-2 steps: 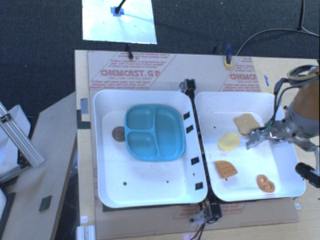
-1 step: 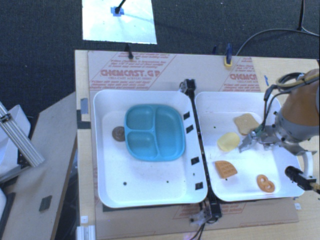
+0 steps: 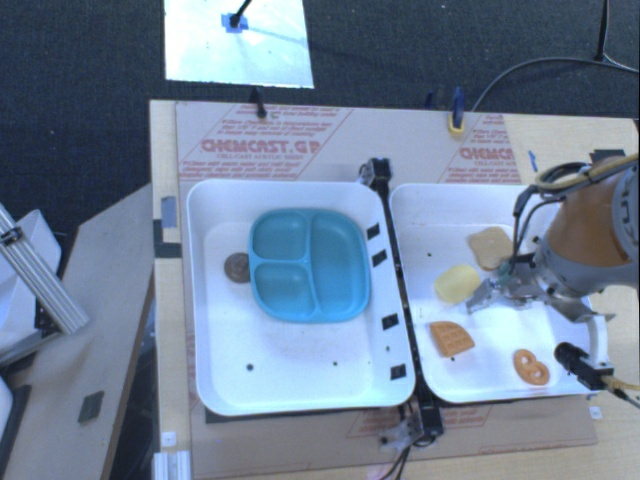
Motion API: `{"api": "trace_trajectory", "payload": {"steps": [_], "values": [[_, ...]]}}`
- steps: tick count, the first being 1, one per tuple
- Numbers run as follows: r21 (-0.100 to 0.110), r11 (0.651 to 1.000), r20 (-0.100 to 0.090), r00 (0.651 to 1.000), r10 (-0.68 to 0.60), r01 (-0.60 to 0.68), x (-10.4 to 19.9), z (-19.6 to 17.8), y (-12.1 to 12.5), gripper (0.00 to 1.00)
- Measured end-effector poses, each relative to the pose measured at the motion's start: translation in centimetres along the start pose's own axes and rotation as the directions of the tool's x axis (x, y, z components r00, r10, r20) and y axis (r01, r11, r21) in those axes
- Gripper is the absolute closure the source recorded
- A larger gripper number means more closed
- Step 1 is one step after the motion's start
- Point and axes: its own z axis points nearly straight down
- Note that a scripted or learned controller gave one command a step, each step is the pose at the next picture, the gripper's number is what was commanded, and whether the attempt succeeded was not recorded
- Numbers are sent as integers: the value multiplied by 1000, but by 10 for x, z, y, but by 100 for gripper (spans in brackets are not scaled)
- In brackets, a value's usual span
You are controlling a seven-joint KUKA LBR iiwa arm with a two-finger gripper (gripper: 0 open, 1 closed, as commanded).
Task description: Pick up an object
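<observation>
I count two shallow white plastic bins on the desk (image 3: 300, 143), set side by side and touching along a black-clipped seam. The left bin (image 3: 215, 368) holds two things: one turquoise plastic plate (image 3: 308, 266) with rounded corners, moulded into three compartments, and one small round brown disc (image 3: 237, 267) lying against the plate's left edge.

The right bin (image 3: 440, 208) holds four loose objects, all flat and matte, resembling toy food. I read them as follows:
- one pale yellow rounded piece (image 3: 458, 283), left of centre;
- one tan, bread-like slice (image 3: 490, 246) with soft corners, just behind it;
- one orange wedge (image 3: 452, 339) with a grid texture, near the front left;
- one orange pretzel-shaped ring (image 3: 531, 368) with open loops, near the front right.

The grey arm (image 3: 590, 238) enters from the right above this bin. Its metal tool (image 3: 485, 298) points left, low over the bin floor, with the tip just beside the right edge of the pale yellow piece. I cannot tell how far the tool is spread, and I see nothing gripped in it. All four objects rest on the bin floor.

One pale square sheet (image 3: 238, 28) lies on the dark floor beyond the desk.
</observation>
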Motion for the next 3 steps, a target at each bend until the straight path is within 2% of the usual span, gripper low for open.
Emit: {"api": "trace_trajectory", "payload": {"steps": [1, 3], "values": [[-3, 1000, 0, 1000, 0, 0, 0, -13, 1, 100], [-5, 1000, 1, 1000, -4, 4, 3, -103, 1, 100]]}}
